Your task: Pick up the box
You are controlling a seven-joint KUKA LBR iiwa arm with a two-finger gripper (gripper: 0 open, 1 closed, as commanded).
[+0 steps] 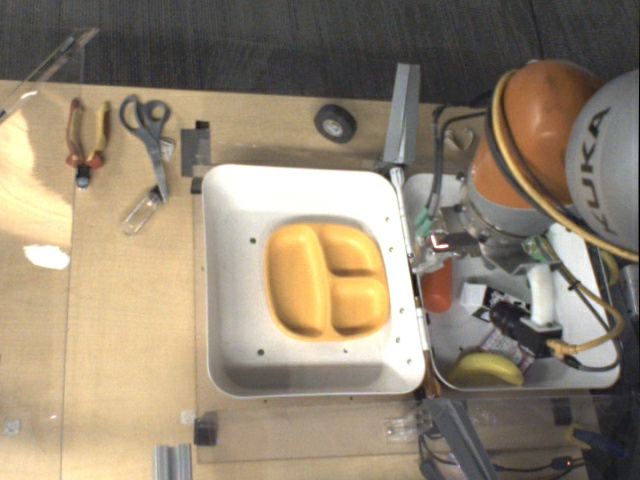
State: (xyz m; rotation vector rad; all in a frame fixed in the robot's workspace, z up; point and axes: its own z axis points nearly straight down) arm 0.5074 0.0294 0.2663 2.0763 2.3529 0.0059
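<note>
The arm's orange and grey wrist (530,158) hangs over the right bin (600,373) and hides much of it. My gripper (437,251) reaches down at that bin's left wall, just above a red object (437,290). A small white box (472,294) lies right of the red object, close to the gripper but apart from it. Nothing can be seen held. Beside the box are a dark packet (512,338), a white oblong item (541,295) and a banana (487,370) at the front edge.
The left bin (230,268) holds a yellow divided tray (327,278). Scissors (152,138), red-handled pliers (85,138) and a black roll (335,122) lie on the wooden bench behind it. Cables (585,343) trail across the right bin.
</note>
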